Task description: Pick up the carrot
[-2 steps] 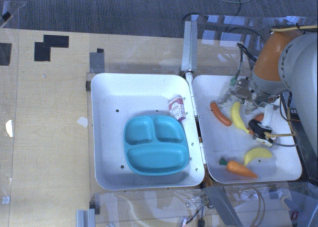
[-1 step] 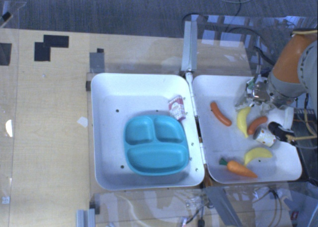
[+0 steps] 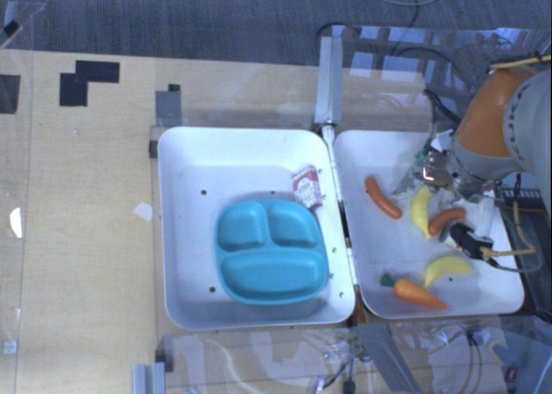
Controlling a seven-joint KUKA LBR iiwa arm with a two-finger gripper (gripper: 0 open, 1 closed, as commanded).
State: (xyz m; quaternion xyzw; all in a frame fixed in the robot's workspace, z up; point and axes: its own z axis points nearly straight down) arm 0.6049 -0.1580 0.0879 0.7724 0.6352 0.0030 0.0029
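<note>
The carrot (image 3: 415,291), orange with a green tip pointing left, lies near the front edge of the right bin (image 3: 371,159). My gripper (image 3: 429,175) is further back in that bin, above the top end of a yellow banana (image 3: 420,211) and well apart from the carrot. The wrist and its orange band (image 3: 486,123) reach in from the right.
In the right bin also lie two red sausages (image 3: 382,197) (image 3: 446,220) and a second banana (image 3: 448,269) just right of the carrot. The left bin (image 3: 185,211) holds a blue divided plate (image 3: 272,250) and a red-and-white packet (image 3: 306,187).
</note>
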